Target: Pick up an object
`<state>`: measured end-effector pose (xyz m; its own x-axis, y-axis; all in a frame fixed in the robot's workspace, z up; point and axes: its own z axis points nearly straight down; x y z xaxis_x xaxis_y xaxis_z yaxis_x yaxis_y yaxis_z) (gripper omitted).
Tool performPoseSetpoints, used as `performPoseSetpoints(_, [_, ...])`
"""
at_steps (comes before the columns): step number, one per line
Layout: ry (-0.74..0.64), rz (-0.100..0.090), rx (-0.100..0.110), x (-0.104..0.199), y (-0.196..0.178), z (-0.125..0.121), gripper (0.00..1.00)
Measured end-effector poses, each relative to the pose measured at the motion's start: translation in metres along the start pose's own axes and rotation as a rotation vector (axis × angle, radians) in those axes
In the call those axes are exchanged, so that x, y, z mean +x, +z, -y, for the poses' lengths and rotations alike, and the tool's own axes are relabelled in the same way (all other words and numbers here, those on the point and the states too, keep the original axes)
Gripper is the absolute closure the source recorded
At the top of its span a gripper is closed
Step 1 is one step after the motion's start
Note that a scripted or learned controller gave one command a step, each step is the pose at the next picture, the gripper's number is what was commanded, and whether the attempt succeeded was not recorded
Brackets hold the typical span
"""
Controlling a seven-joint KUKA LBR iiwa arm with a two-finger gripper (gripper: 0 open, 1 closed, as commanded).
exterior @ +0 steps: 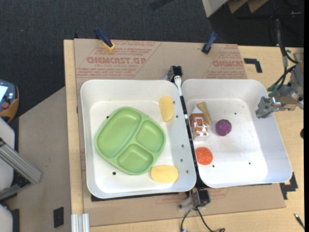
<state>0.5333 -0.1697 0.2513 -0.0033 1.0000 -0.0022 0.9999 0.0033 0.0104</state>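
Note:
The right bin [260,173] holds a purple ball-like object [222,127], an orange round object [203,155], a tan stick-shaped piece [204,112] and a small brown-and-white toy [199,125], all near its left wall. My gripper [264,107] hangs over the right bin's upper right rim, well to the right of the purple object and apart from every item. Nothing shows in its grasp.
The left bin [89,124] carries a green divided plate [130,140] with a yellow piece [166,108] above its right side and another yellow piece [164,173] below it. Clamps [105,38] hold the cardboard at the back. Cables run at the right edge.

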Motion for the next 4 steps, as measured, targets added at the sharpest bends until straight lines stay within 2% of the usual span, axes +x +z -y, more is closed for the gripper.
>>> performPoseSetpoints(1, [0.007,0.002,0.000,-0.016,-0.105,0.055,1.00])
performPoseSetpoints(2, [0.003,0.008,-0.011,-0.040,-0.295,0.051,1.00])
performPoseSetpoints(3, [0.003,-0.001,0.009,-0.039,-0.285,0.051,0.00])
performPoseSetpoints(4, [0.003,0.003,0.003,-0.039,-0.296,0.050,1.00])
